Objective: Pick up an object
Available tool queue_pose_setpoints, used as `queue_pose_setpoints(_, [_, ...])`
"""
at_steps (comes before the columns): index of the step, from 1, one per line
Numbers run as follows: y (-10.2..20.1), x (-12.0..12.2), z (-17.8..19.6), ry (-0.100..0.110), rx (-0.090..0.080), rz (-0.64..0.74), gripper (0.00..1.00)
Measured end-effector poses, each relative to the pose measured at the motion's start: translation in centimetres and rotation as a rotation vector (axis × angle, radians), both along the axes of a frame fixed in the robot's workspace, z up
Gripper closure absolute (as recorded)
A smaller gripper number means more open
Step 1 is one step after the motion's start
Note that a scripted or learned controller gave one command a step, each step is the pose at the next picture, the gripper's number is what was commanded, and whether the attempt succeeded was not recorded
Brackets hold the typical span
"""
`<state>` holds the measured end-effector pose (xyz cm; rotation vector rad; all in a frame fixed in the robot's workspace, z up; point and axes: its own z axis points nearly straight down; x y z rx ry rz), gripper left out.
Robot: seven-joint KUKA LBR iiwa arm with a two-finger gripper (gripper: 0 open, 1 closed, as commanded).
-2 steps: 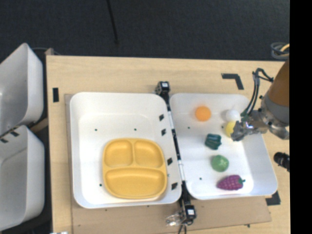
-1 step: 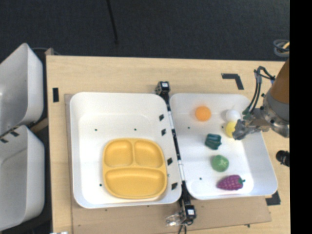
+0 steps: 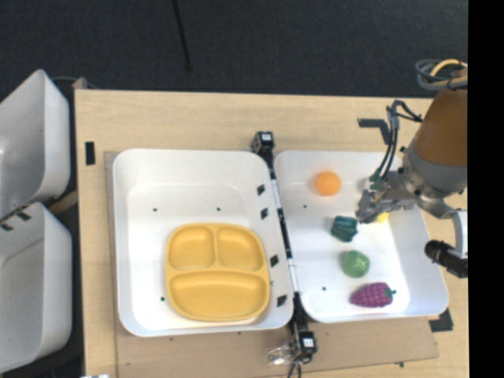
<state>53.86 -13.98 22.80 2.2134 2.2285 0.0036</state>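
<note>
Gripper point(image 3: 368, 209) sits low in the right bin point(image 3: 417, 302), just beside the teal object point(image 3: 343, 227); whether it is spread or closed, you cannot tell. A yellow bit point(image 3: 383, 218) shows at its far side. Teal object looks small, rigid, likely light plastic and a little slick: take it across its narrow width. Onward: orange ball point(image 3: 327, 183), green pepper point(image 3: 355, 263), purple grapes point(image 3: 372, 294). The ball would roll; the grapes' bumpy surface would grip better. Left bin point(image 3: 134, 187) holds the yellow tray point(image 3: 216, 272).
</note>
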Motion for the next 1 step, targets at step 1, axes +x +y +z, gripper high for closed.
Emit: queue_pose_setpoints(1, [4.26,-0.24,-0.19,0.002,-0.001,-0.001,1.00])
